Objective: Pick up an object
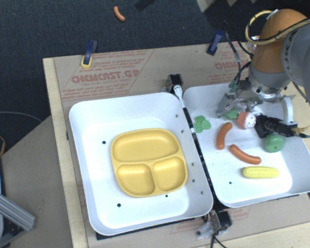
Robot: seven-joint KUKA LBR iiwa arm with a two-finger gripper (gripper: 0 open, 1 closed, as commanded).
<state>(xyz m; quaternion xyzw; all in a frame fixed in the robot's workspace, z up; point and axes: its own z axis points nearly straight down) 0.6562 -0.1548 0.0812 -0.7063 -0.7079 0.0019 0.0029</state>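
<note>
My gripper (232,106) hangs low over the back of the right bin (295,180), below the grey arm with its orange band. Right beside it lie a small green piece (231,115) and a red-and-white piece (246,120); whether either is touched is unclear. Further out in the same bin are a green leafy toy (201,123) by the left wall, an orange sausage (222,136), a second sausage (243,154), a yellow corn cob (260,172) and a green ball (274,143).
The left bin (92,155) holds a yellow divided plate (148,161). A ridge where the bin walls meet runs between the two bins. Blue clamps (88,53) sit on the cardboard at the back. A small orange item (119,13) lies on the floor.
</note>
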